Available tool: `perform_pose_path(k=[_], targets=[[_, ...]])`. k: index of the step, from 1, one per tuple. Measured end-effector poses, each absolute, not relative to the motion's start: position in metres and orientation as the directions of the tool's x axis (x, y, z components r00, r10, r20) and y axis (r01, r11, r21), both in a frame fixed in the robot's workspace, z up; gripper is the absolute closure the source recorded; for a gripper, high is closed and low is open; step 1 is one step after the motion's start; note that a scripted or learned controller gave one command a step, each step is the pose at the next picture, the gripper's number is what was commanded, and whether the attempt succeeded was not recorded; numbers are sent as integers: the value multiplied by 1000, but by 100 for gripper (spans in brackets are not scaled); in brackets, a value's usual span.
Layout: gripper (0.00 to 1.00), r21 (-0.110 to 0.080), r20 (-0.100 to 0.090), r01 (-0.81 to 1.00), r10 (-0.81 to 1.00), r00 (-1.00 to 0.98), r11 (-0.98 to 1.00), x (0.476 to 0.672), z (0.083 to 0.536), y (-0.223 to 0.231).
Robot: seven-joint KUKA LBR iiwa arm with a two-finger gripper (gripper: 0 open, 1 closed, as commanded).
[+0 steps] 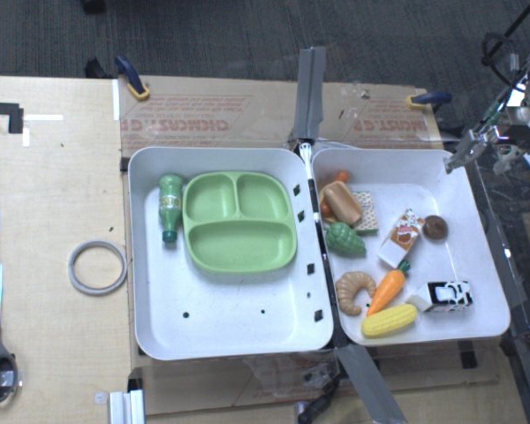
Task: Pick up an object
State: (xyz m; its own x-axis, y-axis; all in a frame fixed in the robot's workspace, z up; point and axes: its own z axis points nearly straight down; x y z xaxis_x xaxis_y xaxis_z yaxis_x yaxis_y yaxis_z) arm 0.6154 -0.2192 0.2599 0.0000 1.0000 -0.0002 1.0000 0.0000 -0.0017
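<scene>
Overhead slanted view of 2 shallow white plastic bins lying side by side on the bench. The left bin [150, 325] is holding a green 3-compartment plastic tray [239, 221] and a small green toy bottle [170, 207] standing just beside it. The right bin [477, 246] is carrying the candidate objects: an orange toy carrot [388, 291] lying with its long axis running diagonally, a yellow toy corn cob [389, 320] just below it, a tan croissant [354, 289], a green leafy vegetable [345, 238], a small white carton [402, 237] and a brown round cookie [435, 228]. The gripper [477, 144] is hovering at the right bin's upper right corner; whether it is open or closed cannot be told. The carrot is lying down and to the left of it.
</scene>
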Motion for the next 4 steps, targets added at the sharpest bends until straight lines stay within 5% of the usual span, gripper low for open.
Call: perform_pose_path(k=[2, 3, 4], targets=[[0, -2, -1, 1000, 1000, -1, 1, 625, 106, -143], [0, 11, -4, 988, 988, -153, 153, 580, 98, -96], [0, -2, 0, 998, 998, 62, -62, 545, 110, -149]])
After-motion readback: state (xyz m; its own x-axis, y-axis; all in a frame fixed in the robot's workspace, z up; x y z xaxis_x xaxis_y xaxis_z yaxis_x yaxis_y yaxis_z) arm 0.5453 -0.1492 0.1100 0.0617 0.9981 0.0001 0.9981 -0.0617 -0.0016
